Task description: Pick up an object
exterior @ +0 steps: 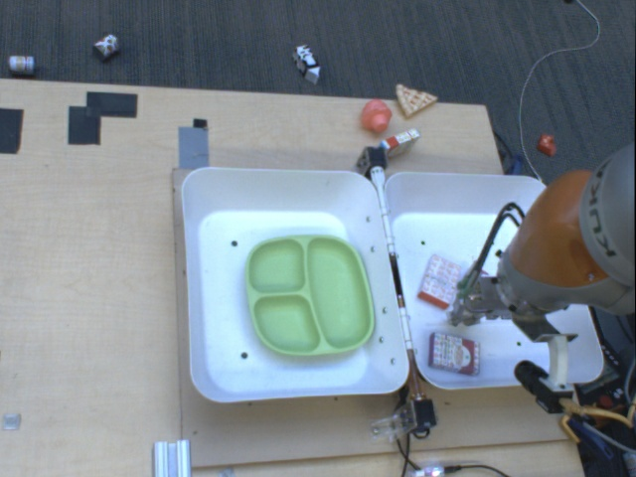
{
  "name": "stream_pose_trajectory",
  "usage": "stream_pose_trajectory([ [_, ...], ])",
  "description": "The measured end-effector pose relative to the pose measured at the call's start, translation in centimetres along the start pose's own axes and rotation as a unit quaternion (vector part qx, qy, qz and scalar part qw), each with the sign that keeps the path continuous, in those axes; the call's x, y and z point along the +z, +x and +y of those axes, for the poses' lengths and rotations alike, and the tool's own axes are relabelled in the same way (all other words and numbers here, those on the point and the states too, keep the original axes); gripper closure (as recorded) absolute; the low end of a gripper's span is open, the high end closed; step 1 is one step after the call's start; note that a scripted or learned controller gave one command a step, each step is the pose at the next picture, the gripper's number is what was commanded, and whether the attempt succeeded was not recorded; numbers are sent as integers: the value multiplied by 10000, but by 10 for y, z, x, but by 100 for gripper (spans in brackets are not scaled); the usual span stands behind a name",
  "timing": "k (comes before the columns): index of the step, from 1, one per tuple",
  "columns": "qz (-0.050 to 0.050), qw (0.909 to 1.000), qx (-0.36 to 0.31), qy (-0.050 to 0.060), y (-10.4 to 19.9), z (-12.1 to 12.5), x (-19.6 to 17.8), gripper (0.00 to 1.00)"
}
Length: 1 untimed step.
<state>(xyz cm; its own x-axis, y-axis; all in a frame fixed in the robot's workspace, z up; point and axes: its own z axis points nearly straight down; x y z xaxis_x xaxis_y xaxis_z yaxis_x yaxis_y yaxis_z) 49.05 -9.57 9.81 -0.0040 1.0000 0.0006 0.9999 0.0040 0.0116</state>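
Two small red-and-white packets lie in the right bin [556,364]: one [440,280] near its middle, tilted, and one [454,353] by the front wall. My gripper [463,311] hangs from the grey wrist with the orange band, low over the bin floor between the two packets, just right of the upper packet's lower edge. Its tips are small and dark against the bin. I see nothing held between them.
The left bin [214,296] holds a green three-compartment plate [309,295]. On the bench behind the bins lie a red ball [376,115], a pizza-slice toy [414,98] and a small red-capped tube [401,141]. Cables run along the bins' front right.
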Motion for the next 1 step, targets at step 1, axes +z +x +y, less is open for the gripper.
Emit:
stream_pose_trajectory([
  [1,0,10000,-1,1,0,0,0,0],
])
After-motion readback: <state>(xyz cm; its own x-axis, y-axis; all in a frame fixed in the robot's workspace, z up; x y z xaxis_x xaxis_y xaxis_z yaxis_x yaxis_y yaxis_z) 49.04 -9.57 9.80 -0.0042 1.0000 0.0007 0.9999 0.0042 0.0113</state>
